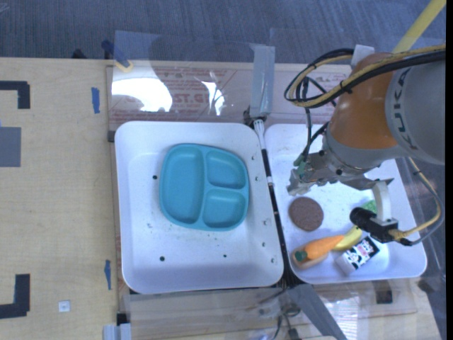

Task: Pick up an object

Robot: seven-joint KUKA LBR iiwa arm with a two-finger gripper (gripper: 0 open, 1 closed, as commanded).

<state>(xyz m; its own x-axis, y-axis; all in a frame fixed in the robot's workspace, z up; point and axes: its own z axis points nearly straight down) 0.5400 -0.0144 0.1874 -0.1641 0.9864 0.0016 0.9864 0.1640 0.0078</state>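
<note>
The arm is in the approach step: the gripper [301,178] hangs low over the right bin [417,261], holding nothing visible; whether it is spread or pressed together I cannot tell. Just below it lies a brown disc [307,214], the likeliest pick, so the next move calls for a short descent. Further below and to the right sit a carrot [318,249], banana [352,237] and small carton [359,255]. Left of the gripper, the other bin [134,211] holds a blue divided plate [204,187].

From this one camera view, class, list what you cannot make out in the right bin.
- Hand: small and blurred under the arm's orange band; open or shut, unclear.
- Green item: mostly hidden by a black part and white bracket.
- Black-and-white item: print too small to read.
- Right bin: far side covered by the arm.
</note>
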